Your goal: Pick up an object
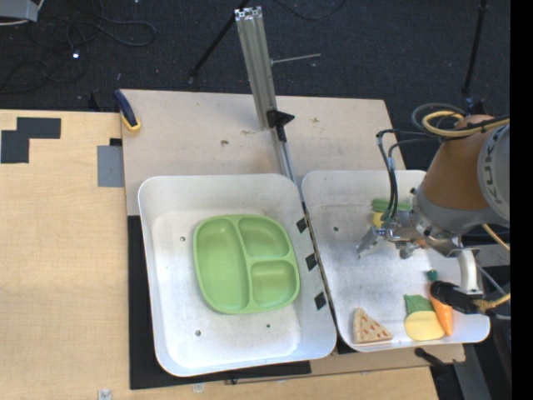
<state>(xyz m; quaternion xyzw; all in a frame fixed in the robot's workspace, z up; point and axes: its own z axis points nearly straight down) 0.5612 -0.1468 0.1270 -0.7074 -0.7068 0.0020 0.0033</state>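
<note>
Bench with two shallow white bins side by side.

Left bin: one green divided plate, three compartments, lying flat near the middle.

Right bin: pizza-slice toy at the near edge; just right of it a yellow lemon-like piece with a green piece touching its far side; an orange carrot against the right wall. A small green item lies partly hidden under the arm.

Gripper: over the bin's middle, well apart from the near-edge toys; finger spread cannot be told; nothing visibly held.

Arm: grey with orange band, entering from the right.
</note>
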